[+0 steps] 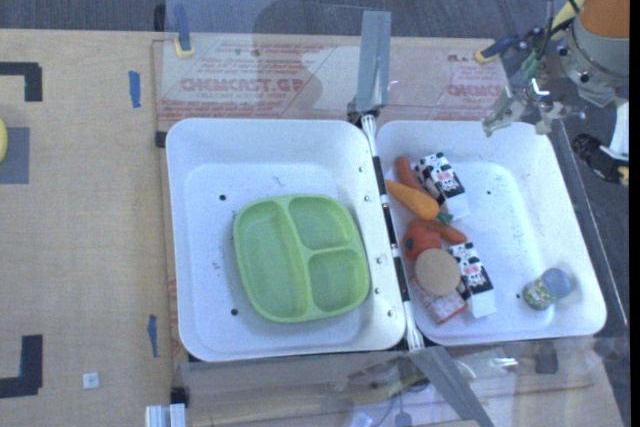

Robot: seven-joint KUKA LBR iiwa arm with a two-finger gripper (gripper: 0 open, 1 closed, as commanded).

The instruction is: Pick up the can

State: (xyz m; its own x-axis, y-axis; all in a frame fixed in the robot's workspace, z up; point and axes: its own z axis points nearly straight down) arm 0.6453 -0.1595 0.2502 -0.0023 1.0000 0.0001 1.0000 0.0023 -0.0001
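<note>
Fingers of the gripper [520,107] are showing as thin prongs splayed apart above the far rim of the right bin [570,160], with nothing between them. Lying on its side in the near right corner of that bin is the can [548,288], small and blue-grey, one round end facing the camera and its body touching nothing else. It is probably behaving as a stiff, light, smooth metal cylinder, apt to roll or slip; a hold across the curved body, fingers closing on opposite sides at mid-length, is looking soundest. Toy carrots [415,199], cartons [440,177] and a round biscuit-coloured piece [436,272] are crowding the bin's left side, well apart from the can. Reaching in from the upper right, the arm [606,0] is hanging its wrist over the far wall, well apart from the target.
</note>
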